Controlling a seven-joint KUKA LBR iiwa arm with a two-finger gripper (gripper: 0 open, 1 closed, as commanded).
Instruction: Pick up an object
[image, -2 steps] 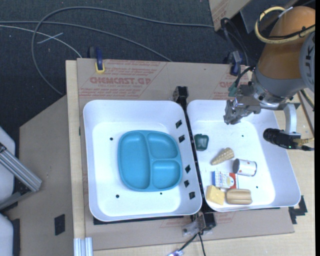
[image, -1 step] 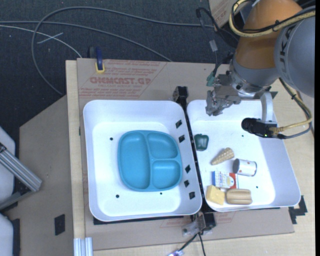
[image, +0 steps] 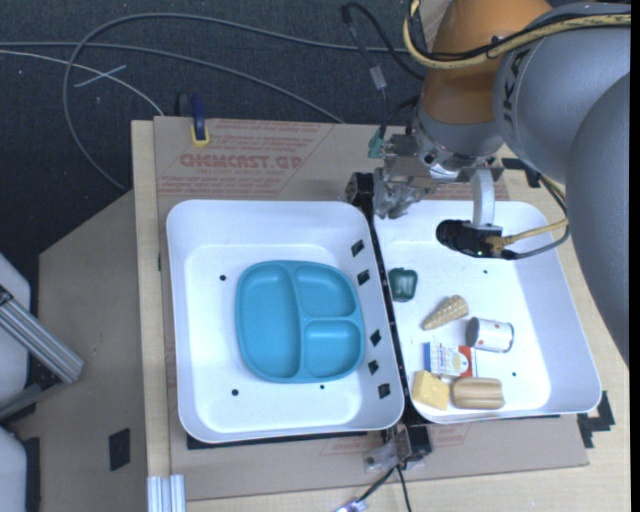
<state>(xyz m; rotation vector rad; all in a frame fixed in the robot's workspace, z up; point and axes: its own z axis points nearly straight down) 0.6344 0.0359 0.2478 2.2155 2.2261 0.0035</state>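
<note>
Overhead, hovering at the far edge of the right shallow white bin (image: 560, 330): grey hand (image: 398, 205), grip state impossible to tell. Lying nearest, small dark green cup (image: 403, 285); probably best descending straight, centring before closing.

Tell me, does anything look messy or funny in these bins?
Nothing looks spilled or broken. The blue divided plate lies flat in the left bin. The toy foods in the right bin sit jumbled: a corn cob tilted, a can on its side, cheese touching a bread roll.
</note>
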